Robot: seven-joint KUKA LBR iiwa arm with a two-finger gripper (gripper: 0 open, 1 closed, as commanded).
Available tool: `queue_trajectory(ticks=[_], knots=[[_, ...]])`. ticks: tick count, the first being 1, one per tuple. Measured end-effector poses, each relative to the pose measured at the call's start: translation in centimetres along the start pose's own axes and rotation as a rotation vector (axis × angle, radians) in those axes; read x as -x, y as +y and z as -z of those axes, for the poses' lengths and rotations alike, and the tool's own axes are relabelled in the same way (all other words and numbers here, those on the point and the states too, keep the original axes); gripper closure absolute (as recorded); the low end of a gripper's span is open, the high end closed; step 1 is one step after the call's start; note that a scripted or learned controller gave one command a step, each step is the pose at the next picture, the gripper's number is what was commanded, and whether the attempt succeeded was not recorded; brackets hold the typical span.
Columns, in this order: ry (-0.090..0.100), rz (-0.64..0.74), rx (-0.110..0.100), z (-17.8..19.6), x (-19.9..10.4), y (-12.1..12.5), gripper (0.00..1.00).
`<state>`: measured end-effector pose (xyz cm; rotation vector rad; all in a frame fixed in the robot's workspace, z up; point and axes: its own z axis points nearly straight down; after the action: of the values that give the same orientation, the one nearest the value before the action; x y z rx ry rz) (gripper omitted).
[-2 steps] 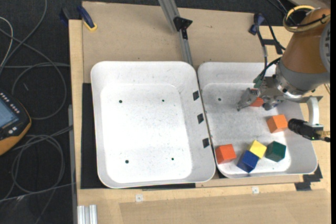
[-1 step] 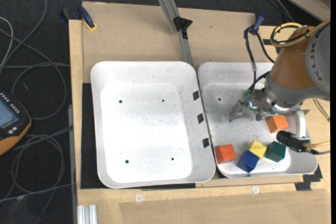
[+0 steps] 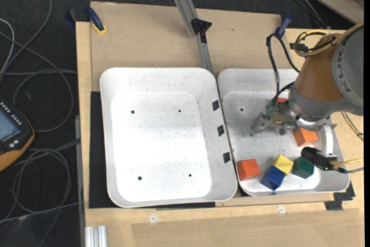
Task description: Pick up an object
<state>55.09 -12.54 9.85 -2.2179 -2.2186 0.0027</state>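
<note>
My gripper (image 3: 269, 128) hangs low over the middle of the right bin (image 3: 243, 95). Its grey fingers (image 3: 256, 128) are spread open, and between them I see only bare bin floor. An orange block (image 3: 306, 136) lies just right of the gripper. Along the bin's front edge sit an orange cube (image 3: 249, 169), a blue cube (image 3: 272, 177), a yellow cube (image 3: 283, 162) and a green cube (image 3: 302, 169). A small red piece (image 3: 282, 100) peeks out behind the wrist, mostly hidden by the arm.
The left bin (image 3: 115, 89) sits beside the right one, their rims meeting at a central divide with black clips (image 3: 220, 130). A slanted metal pole (image 3: 185, 3) rises from behind the bins. Cables lie on the dark floor to the left.
</note>
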Motion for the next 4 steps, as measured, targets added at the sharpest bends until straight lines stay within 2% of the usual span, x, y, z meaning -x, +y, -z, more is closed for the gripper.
queue_trajectory(ticks=[1, 2, 3, 4], knots=[[0.0, 0.0, 0.005, 1.2, 0.0, 0.1, 1.0], [-0.003, 0.001, 0.011, 5.7, 0.3, 0.7, 1.0], [-0.004, 0.002, 0.013, 11.8, 0.3, 1.7, 1.0], [-0.003, 0.001, 0.008, 13.3, 0.3, 1.8, 1.0]])
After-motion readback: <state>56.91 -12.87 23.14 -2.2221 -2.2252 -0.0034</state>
